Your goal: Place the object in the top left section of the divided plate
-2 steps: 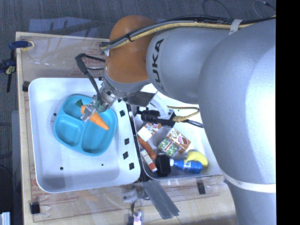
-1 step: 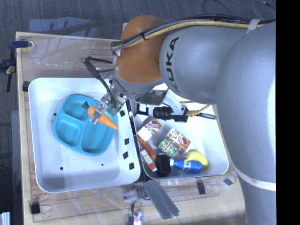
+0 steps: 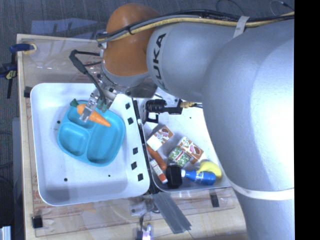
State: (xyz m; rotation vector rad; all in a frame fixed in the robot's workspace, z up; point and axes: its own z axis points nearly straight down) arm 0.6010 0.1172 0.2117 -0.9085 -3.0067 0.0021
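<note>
I see one orange carrot [image 3: 96, 116] with a green top, lying across the upper part of one blue divided plate [image 3: 92, 139]. My gripper [image 3: 92, 109] sits right over the carrot; I cannot tell its grip. Right of the plate, about six packaged items [image 3: 181, 159] cluster together.

Plastics and painted metal over a worn wooden bench

The divided plate [image 3: 92, 140] looks like smooth blue plastic with a soft sheen; the toy carrot [image 3: 95, 115] on it is glossy orange. Both white bins [image 3: 75, 184] read as smooth, faintly shiny plastic. The arm's [image 3: 225, 64] shell is satin grey, its orange band [image 3: 127, 39] glossy. The small cartons [image 3: 182, 151] look like printed card. The bench [image 3: 85, 216] is pale, scuffed wood.
</note>
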